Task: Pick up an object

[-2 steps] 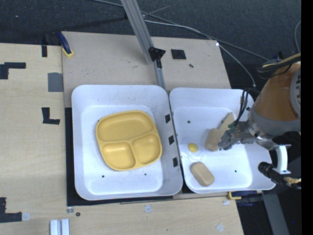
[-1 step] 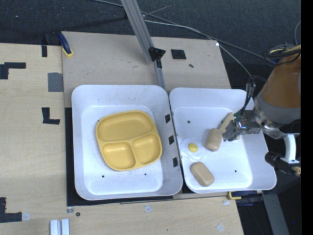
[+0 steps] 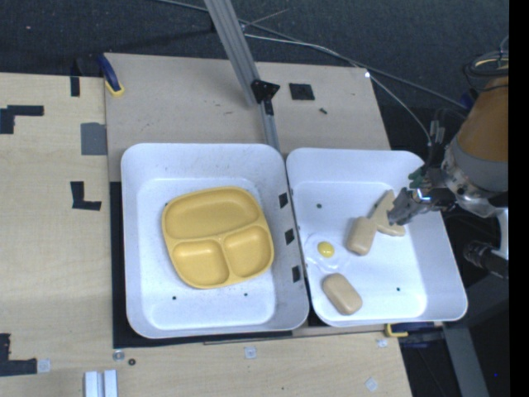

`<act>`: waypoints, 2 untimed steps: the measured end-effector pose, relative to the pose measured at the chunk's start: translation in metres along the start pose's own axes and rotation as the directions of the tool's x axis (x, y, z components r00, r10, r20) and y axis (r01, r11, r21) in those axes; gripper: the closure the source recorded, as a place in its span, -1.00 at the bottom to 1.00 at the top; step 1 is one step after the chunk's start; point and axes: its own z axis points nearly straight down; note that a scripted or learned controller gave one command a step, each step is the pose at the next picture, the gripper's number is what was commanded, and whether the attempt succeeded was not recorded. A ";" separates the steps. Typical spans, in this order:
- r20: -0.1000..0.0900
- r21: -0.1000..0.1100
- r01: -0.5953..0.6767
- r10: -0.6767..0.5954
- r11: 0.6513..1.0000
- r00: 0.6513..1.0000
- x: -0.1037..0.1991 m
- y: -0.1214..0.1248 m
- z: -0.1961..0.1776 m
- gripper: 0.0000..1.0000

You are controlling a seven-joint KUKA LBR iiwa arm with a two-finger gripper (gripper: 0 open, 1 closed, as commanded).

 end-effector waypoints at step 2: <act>0.000 0.003 0.003 -0.003 1.000 1.000 0.096 0.038 0.009 1.00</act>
